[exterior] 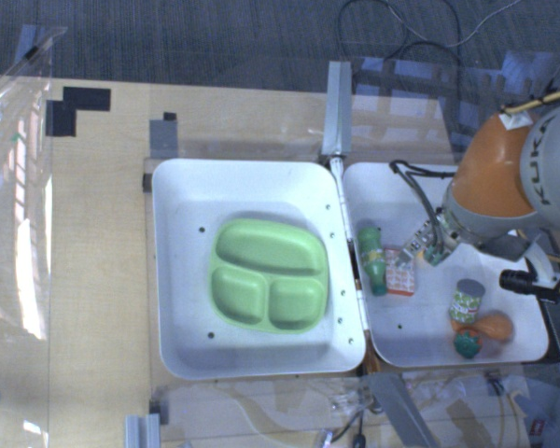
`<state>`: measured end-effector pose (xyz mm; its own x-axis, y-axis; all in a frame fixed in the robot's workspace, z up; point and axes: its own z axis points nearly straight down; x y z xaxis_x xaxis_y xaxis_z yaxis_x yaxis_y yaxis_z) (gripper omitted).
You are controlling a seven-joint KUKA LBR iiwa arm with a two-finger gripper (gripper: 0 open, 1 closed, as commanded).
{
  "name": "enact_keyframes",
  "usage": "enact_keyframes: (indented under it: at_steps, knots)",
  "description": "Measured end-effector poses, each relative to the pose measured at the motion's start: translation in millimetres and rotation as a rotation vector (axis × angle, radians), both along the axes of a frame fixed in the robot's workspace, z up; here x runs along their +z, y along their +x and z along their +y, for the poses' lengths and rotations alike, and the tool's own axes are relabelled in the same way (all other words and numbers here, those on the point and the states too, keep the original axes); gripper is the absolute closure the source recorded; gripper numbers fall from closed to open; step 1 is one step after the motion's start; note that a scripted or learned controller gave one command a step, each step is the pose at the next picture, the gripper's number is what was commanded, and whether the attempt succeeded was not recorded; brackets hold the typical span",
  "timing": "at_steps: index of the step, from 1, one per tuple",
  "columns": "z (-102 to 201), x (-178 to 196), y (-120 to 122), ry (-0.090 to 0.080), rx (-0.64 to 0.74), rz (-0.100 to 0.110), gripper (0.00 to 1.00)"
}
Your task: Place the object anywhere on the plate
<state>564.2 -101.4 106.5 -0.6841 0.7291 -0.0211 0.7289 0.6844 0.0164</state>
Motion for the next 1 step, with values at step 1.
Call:
enact_keyframes:
  at_steps: [1]
  knots:
    - [-36.2, 123.8, -68.3, 0.003, -0.064, 0.017, 1.0]
